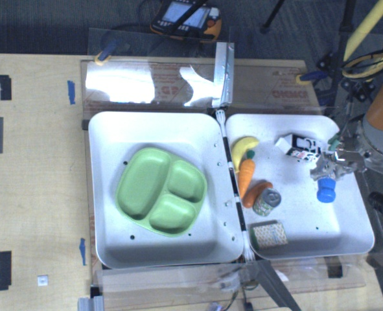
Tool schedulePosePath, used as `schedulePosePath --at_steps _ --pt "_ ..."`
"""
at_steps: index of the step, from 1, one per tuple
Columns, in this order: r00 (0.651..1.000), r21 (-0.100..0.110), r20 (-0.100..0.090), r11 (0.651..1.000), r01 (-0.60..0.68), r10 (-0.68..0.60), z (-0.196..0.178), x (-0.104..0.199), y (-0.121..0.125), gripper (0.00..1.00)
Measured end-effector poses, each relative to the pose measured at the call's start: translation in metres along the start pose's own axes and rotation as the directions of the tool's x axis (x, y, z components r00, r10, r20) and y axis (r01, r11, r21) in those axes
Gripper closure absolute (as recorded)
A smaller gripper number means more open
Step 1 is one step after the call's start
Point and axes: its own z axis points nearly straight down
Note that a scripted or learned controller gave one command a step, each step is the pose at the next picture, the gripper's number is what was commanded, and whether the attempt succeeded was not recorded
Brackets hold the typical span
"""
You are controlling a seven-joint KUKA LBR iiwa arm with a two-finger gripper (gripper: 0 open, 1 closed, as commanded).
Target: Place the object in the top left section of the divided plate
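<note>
No label on the can point(267, 201) is reading clearly. The hand point(329, 167) is reaching in from the right, hanging over the blue object point(326, 191) in the right bin point(359, 235); its grip cannot be told.

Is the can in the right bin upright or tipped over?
Tipped: the can lies on its side, its round end facing the camera.

Wooden bench point(35, 173), two white bins point(107, 238) side by side
</note>
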Motion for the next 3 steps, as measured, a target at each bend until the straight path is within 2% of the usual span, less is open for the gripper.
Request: schedulePosePath --at_steps 1,2,3 --pt "0.999 0.003 -0.001 0.999 0.039 -0.039 0.005 0.107 -0.053 1.00" --pt "0.938 0.001 0.002 0.938 -0.347 0.347 0.005 0.198 -0.041 1.00" --pt "0.990 0.000 0.002 0.990 -0.143 0.143 0.005 0.268 0.000 1.00"
